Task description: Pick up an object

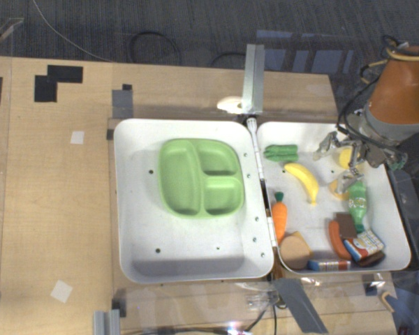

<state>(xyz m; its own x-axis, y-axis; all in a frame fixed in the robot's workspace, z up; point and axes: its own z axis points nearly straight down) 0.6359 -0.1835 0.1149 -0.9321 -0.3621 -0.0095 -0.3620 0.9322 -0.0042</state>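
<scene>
Camera view showed the gripper [343,160] above the right bin [399,255], its fingers spread apart, grasping nothing. A banana [302,181] lay just left of the gripper. A green bottle [357,202] sat just below it.

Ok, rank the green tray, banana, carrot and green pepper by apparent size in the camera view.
1. green tray, by far the largest
2. banana and carrot, too alike to rank
3. green pepper, smallest

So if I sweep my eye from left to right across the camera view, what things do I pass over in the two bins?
Green divided tray in the left bin → orange carrot → yellow banana → green bottle, with the gripper over that end of the right bin.
</scene>
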